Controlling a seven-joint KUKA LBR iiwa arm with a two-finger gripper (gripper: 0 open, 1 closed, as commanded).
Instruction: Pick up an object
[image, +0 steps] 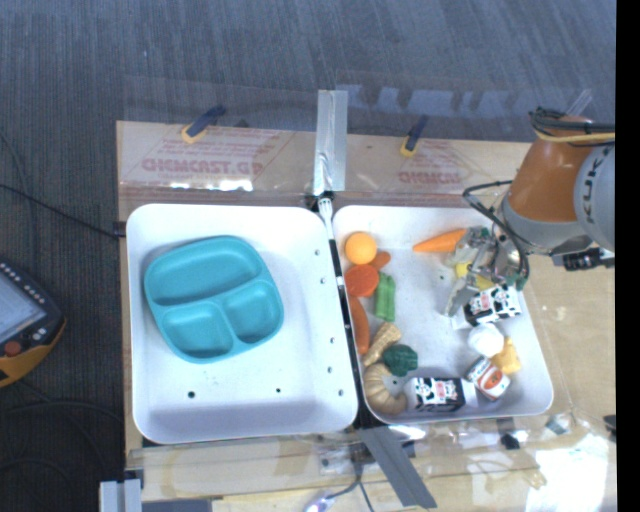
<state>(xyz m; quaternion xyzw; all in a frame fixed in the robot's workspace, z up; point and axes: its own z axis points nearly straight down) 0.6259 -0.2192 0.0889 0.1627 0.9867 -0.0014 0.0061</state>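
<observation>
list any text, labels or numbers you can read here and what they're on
"CHEMCAST GP" (roughly; faint, pale red): printed on the clear sheet behind the left bin.
Similar red print on the sheet behind the right bin: too blurred to read.
Small cartons in the right bin: printed, but too small to read.
Grey letters on the arm at the right edge: cut off, unreadable.

Teal tray (212, 296) — black-and-white, perhaps cow-patterned, carton (437, 393)

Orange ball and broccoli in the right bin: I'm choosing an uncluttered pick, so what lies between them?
In the camera view, between the orange ball and the broccoli lie a green vegetable piece and a tan piece.
</observation>
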